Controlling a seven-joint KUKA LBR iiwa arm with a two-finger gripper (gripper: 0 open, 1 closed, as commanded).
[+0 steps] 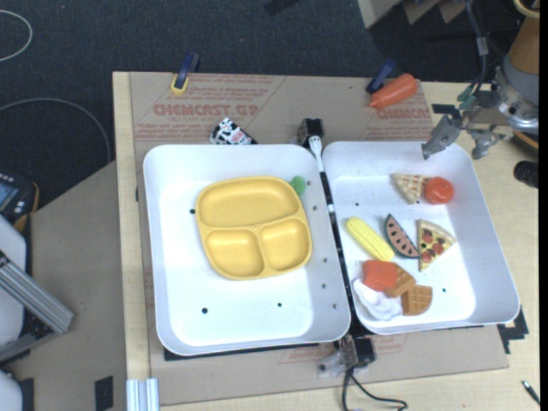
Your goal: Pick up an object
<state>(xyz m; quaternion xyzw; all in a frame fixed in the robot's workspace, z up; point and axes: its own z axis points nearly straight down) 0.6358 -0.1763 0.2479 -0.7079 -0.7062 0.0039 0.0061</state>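
Waffle (417, 299) lay at right bin's (494, 259) near edge beside red block (380, 274); corn (369, 238), watermelon slice (400, 235), pizza slices, tomato (438, 190) beyond. Tool (458, 140) hovered over far rim, fingers spread wide, holding nothing.

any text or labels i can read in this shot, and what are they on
"CHEMCAST GP" in red print, on the brown board behind the left bin.
The same red print repeats on the board behind the right bin, too faint to read.
Black and white tag by the left bin: pattern, no legible words.
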